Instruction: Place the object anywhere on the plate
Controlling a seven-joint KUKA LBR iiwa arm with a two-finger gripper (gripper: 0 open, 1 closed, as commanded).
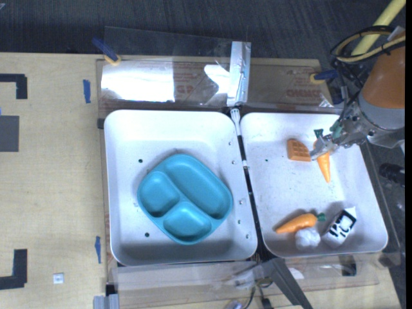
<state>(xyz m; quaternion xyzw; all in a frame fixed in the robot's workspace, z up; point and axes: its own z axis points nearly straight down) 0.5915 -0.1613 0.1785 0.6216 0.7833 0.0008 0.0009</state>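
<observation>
The fingers (324, 148) appear clenched on the top of a small carrot (324, 166), which hangs point-down over the right bin (373, 237), just beside a waffle piece (299, 150). The blue plate (185, 197) sits in the left bin (122, 134), well apart, so a leftward transfer is needed

The blue plate (185, 197) looks like smooth, slightly glossy plastic. Both white bins (119, 172) appear matt plastic. The desk (48, 172) shows pale wood grain. The carrot (324, 166) looks smooth plastic.
</observation>
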